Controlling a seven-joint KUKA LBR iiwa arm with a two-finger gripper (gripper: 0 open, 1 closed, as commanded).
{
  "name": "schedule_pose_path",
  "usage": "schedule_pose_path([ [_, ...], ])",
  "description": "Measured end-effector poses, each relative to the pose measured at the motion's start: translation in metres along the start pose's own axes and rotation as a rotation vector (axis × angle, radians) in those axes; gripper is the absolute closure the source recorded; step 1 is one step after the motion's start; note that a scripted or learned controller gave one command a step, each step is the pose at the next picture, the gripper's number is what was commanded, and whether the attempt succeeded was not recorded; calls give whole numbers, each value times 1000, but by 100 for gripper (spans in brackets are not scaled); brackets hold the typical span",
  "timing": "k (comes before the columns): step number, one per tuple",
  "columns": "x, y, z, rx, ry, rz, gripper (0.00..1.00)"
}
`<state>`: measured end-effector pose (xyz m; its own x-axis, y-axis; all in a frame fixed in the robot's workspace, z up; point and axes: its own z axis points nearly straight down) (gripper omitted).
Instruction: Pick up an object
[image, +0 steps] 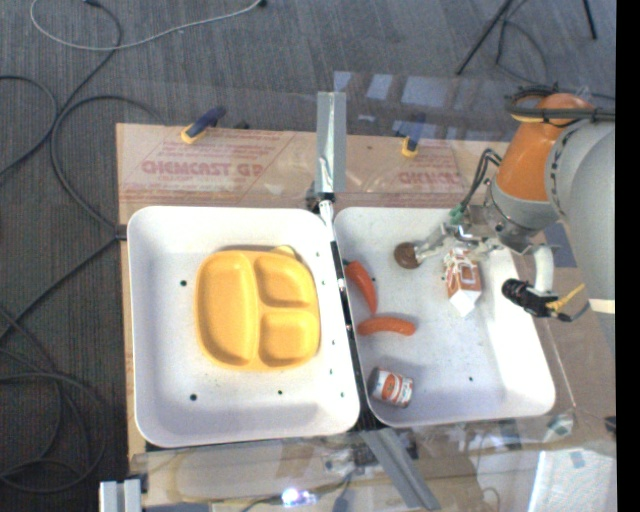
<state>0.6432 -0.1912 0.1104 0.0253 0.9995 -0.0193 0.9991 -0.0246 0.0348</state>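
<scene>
The gripper (452, 238) hangs low over the right white bin (520, 390), just above the small brown-and-white carton (461, 281); whether it is clenched or released cannot be told. This looks like the approach step. The next move calls for settling squarely onto the carton, clear of the round brown object (407, 256) beside it.

A robotics lab: loose cables (60, 150) trail across grey carpet (200, 70), and 2 white bins (160, 400) sit on a clamped counter (150, 165).
</scene>
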Motion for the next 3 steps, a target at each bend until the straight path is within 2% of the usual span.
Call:
schedule_pose_path([
  [1, -11, -17, 0, -20, 4, -57, 0],
  [2, -5, -16, 0, -22, 1, 30, 0],
  [3, -7, -24, -1, -22, 0, -18, 0],
])
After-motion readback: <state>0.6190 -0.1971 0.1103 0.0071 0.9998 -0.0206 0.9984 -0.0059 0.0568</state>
